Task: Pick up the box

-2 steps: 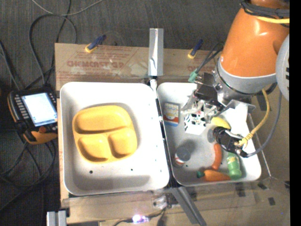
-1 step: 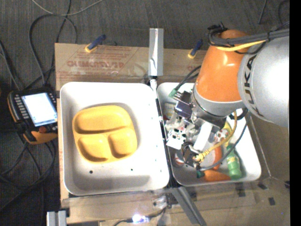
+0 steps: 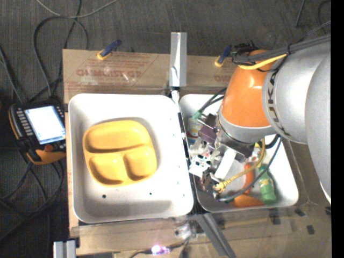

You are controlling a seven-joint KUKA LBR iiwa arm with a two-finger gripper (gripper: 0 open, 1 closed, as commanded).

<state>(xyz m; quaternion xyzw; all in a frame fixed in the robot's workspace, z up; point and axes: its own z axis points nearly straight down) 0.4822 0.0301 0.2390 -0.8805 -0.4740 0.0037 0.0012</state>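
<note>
Beside the arm [image 3: 279, 95], a yellow tray [image 3: 121, 152] (three compartments) rests in the left bin [image 3: 80, 198].

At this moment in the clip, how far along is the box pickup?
Done: the arm has reached down into the right bin, its end effector low among the clutter near the left wall. In hand: nothing I can confirm; the box cannot be made out beneath the wrist. Left: a visible grasp and lift. The yellow divided tray sits in the left bin.
</note>
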